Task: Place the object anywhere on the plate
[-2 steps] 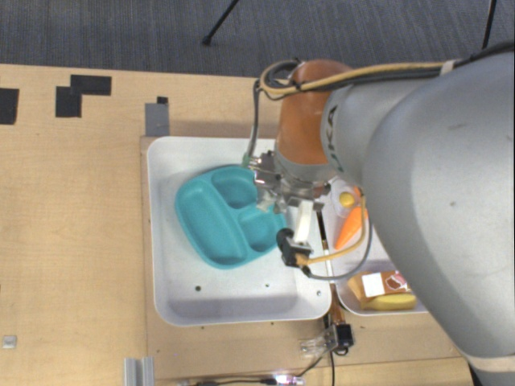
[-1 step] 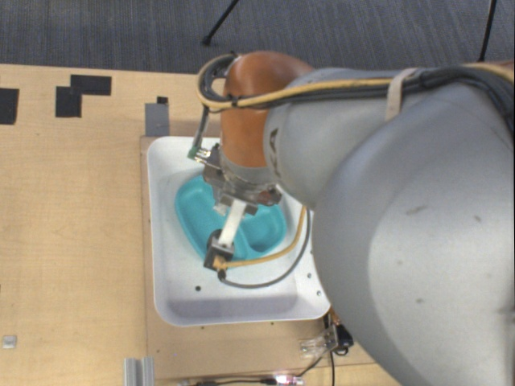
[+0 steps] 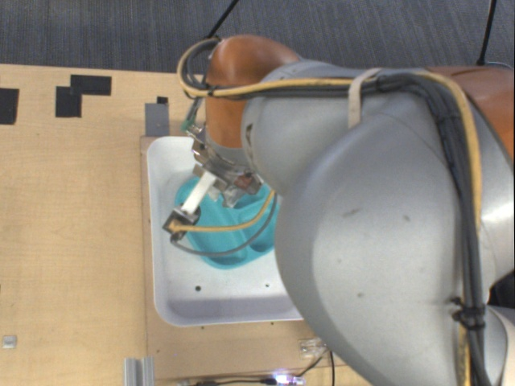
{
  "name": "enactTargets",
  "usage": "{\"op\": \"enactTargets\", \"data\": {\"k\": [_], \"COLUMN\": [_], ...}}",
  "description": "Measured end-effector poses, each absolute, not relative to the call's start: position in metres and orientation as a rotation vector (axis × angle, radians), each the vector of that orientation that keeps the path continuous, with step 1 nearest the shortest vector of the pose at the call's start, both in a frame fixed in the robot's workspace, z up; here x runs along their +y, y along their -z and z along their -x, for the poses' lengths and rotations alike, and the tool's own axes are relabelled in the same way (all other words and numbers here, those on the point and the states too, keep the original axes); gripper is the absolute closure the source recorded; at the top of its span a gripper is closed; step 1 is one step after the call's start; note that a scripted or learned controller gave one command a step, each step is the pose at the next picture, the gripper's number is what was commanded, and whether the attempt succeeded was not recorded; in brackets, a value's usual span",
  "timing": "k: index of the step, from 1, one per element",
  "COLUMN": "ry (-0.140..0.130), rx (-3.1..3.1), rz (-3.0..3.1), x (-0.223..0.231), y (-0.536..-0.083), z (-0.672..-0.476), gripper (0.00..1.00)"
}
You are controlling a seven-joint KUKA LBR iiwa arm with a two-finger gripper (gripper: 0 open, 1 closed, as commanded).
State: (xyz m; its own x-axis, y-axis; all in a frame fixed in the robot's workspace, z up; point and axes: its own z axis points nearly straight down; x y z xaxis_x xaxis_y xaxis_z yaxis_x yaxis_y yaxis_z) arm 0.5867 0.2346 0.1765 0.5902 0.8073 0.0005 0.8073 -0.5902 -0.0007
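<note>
White bin (image 3: 173,296) on pale wooden bench (image 3: 72,240), two small dark specks on its floor. Small grey block (image 3: 157,119) just off the bin's 11 o'clock corner; black markings (image 3: 83,92) farther out at 10 o'clock (flat on the wood). Dark carpet (image 3: 121,14) beyond, 12 o'clock.

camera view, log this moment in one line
arm: over white bin | gripper: above turquoise plate | plate: lying in bin, partly covered by arm | placement: unconfirmed

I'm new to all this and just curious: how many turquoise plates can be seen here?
1. The turquoise plate lies in the white bin, partly under the grey arm. The arm covers the view's right side, so others may be hidden.
</note>
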Motion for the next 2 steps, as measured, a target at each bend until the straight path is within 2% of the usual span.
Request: {"op": "enactTargets", "data": {"k": [1, 2], "ry": [0.003, 0.005], "rx": [-0.948, -0.948], "rz": [2.994, 2.993], "x": [0.235, 0.235], "y": [-0.265, -0.275], "z": [-0.628, -0.629], "gripper": [1.0, 1.0]}}
